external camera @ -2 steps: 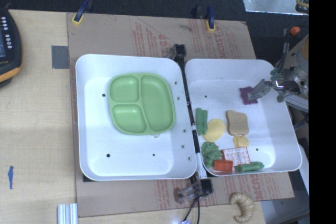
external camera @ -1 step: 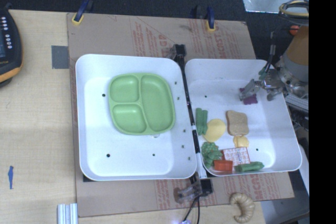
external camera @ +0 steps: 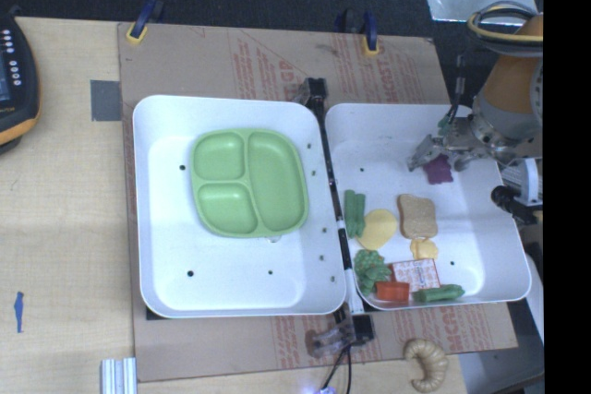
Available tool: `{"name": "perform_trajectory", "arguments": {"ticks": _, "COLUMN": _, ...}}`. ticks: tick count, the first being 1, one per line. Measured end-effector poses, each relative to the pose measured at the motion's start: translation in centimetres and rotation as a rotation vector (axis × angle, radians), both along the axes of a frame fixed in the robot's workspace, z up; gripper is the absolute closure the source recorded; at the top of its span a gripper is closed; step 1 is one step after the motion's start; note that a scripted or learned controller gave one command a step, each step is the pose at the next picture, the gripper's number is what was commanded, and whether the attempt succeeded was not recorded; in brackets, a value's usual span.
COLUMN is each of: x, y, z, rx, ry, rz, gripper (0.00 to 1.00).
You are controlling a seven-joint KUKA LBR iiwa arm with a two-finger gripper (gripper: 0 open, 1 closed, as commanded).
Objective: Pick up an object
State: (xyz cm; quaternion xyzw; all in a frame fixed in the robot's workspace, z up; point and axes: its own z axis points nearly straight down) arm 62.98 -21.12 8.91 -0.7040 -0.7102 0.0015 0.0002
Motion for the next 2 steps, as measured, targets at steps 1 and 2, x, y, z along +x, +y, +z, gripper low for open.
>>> {"name": "perform_trajectory", "arguments": {"ticks": 1, "x": -8.7, "y": -0.1, "z": 5.8, "rx": 0.002, "ry": 0.004, "rz": -0.008, "gripper": 0.00}}
{"name": "perform_trajectory", "arguments": {"ticks": 2, "x": -2.4, "y": 2.0, "z": 0.1, "rx": 0.000, "ry": -0.003, "rz": 0.000, "gripper": 0.00}}
